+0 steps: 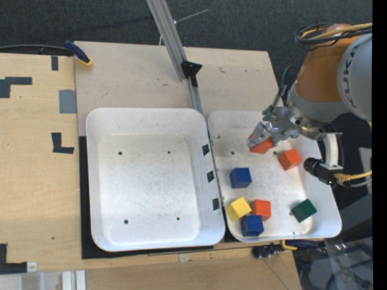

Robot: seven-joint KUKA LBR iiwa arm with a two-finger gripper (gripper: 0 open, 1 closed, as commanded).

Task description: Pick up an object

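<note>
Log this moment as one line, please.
phase: grasp | gripper: shut on orange block | where: right bin | loose blocks: six

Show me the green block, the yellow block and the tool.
green block (303,210), camera view, top face
yellow block (239,208), camera view, top face
tool (263,139), camera view, between its fingertips, over an orange block

Small cubes are showing blue (240,176), yellow (239,208), orange (289,158) and green (303,210) against the speckled white plastic bin (225,124).
</note>
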